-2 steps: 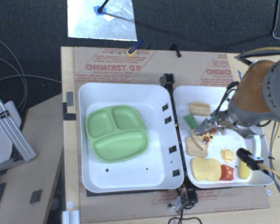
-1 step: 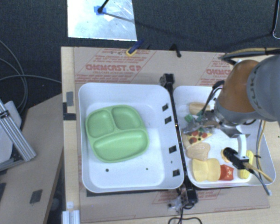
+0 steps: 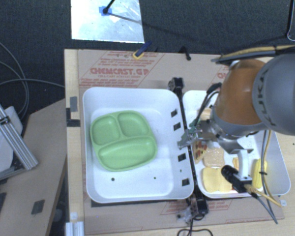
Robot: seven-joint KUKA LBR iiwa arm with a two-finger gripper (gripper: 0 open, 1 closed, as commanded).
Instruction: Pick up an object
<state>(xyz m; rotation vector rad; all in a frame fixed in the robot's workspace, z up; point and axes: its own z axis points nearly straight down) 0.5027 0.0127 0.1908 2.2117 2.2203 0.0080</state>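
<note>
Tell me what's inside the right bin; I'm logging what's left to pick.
In the right bin lie a yellow slice, a tan toast-like piece and a yellow item. The arm covers the bin's upper part.

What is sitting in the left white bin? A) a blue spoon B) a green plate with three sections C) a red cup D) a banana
B: a green divided plate with three compartments lies flat in the left bin, with nothing red or blue beside it.

Even overhead light, soft shadows, slight blur; glare on foil sheet (image 3: 107,13).
</note>
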